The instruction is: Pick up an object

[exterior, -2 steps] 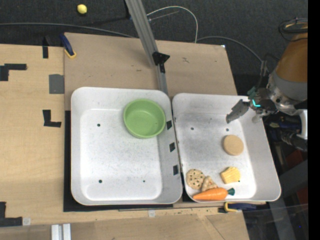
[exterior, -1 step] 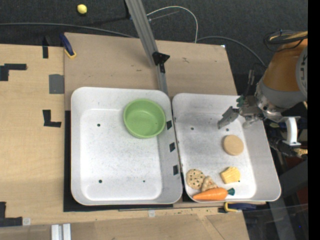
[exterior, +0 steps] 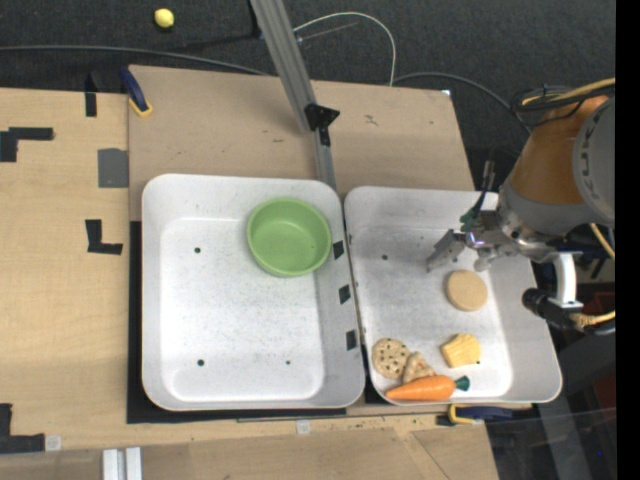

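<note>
The arm (exterior: 565, 173) is cut off at the right edge. Its end effector (exterior: 462, 252) hangs low over the right bin (exterior: 400, 218), fingers spread apart and holding nothing. A round tan disc (exterior: 467, 291) lies just below it. Near the front wall sit a cookie (exterior: 389, 355), yellow wedge (exterior: 461, 349) and carrot (exterior: 427, 389), with a partly hidden item between them. A green bowl (exterior: 289, 236) sits in the left bin (exterior: 175, 268).

— What do we have in the left bin (exterior: 180, 298)?

— A bowl (exterior: 289, 236), up in its far right corner.

— And the right bin (exterior: 400, 218)?

— A round biscuit (exterior: 466, 291) sits mid-bin, the gripper (exterior: 462, 253) just behind it. Along the near edge we see a cookie (exterior: 389, 355), a carrot (exterior: 428, 388) in front of it, and a cheese wedge (exterior: 461, 350) to the right.
</note>
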Robot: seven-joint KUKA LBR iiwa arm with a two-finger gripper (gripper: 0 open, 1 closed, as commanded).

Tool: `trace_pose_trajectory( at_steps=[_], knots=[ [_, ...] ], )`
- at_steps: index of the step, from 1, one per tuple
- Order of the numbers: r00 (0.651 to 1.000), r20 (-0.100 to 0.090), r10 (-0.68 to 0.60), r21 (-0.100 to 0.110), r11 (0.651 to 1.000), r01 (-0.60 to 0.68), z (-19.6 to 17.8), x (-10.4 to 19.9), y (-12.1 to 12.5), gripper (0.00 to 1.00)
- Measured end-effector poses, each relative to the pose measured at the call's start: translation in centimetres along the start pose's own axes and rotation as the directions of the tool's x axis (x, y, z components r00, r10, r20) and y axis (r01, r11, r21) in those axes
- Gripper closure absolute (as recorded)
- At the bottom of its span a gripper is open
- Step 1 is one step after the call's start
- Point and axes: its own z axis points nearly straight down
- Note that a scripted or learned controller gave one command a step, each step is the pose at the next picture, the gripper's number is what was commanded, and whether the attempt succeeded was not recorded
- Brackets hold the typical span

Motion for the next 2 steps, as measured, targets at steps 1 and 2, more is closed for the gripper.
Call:
trace_pose_trajectory(
  at_steps=[1,2],
  knots=[
    [1.000,0.005,0.000,-0.012,1.000,0.000,4.8,-0.1,0.2,0.00],
    [1.000,0.003,-0.003,-0.015,1.000,0.003,3.6,0.0,0.4,1.00]
  ],
)
